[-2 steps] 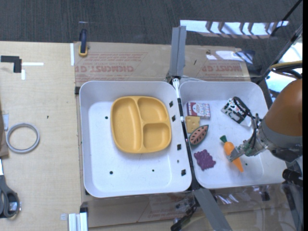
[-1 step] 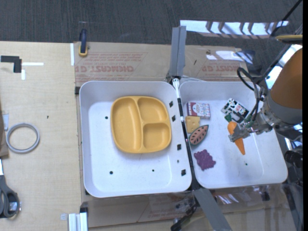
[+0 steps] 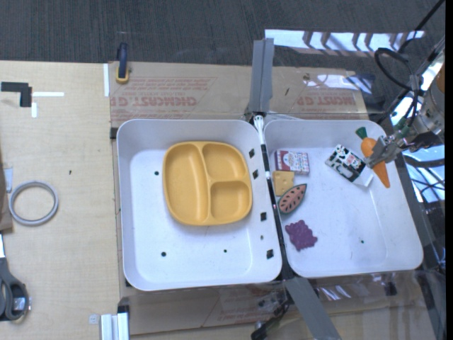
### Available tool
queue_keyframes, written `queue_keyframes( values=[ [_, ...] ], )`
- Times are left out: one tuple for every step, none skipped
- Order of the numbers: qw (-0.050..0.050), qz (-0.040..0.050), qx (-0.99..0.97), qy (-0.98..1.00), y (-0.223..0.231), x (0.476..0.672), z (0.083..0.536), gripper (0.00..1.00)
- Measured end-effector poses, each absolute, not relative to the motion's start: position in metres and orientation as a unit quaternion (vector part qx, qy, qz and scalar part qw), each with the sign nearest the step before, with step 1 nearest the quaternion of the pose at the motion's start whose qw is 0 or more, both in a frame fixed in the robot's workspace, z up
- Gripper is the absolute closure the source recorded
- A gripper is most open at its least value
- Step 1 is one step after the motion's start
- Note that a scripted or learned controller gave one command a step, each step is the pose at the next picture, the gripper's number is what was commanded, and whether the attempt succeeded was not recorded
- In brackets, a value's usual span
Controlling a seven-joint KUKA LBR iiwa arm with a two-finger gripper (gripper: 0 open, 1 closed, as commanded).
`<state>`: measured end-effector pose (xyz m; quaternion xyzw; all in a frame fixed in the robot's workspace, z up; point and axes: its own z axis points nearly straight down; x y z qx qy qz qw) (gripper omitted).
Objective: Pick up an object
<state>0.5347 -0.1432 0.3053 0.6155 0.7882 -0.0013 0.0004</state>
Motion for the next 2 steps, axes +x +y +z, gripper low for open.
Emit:
queue_keyframes(
  values=[
    [0.000, -0.0016, 0.575, 0.818, -0.133, 0.541, 0.311, 1.00],
    [-0.001, -0.0011, 0.478, 0.879, -0.138, 0.536, 0.293, 1.00]
  ],
)
